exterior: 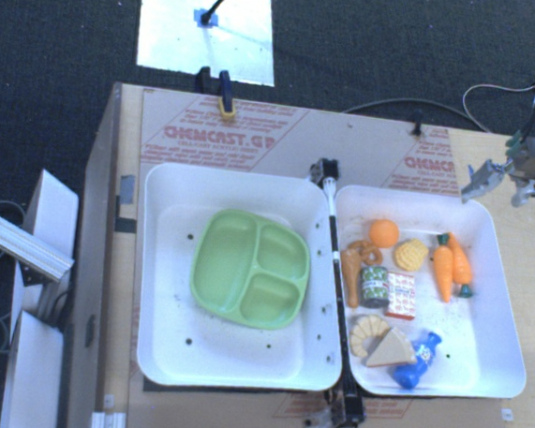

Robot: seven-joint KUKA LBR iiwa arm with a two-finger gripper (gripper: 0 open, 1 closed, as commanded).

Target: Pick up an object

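Objects for picking are gathered in the right bin [497, 277], a shallow white tub lying just beside the left bin [166, 246], which is occupied by a pale green divided tray [251, 268] set slightly askew. Among the toy foods, two orange carrots [452, 264] with green tops are laid side by side near the right wall. A tan wedge [392, 349] is seen toward the front, overlapping a scalloped cracker [365, 332] on its left, with a blue wrapped piece [419, 359] touching it on the right. A small carton with red print [402, 296] is placed beside a dark can [374, 285], and a long brown piece [350, 271] is laid along the dividing wall. An orange ball [384, 233] and a yellow ridged biscuit [411, 255] are set near the back. The pieces are packed closely, several touching.

The gripper [504, 180] is held above the bench just beyond the right bin's back right corner, apart from all the toys; nothing is seen between its fingers, and how far they are spread cannot be told
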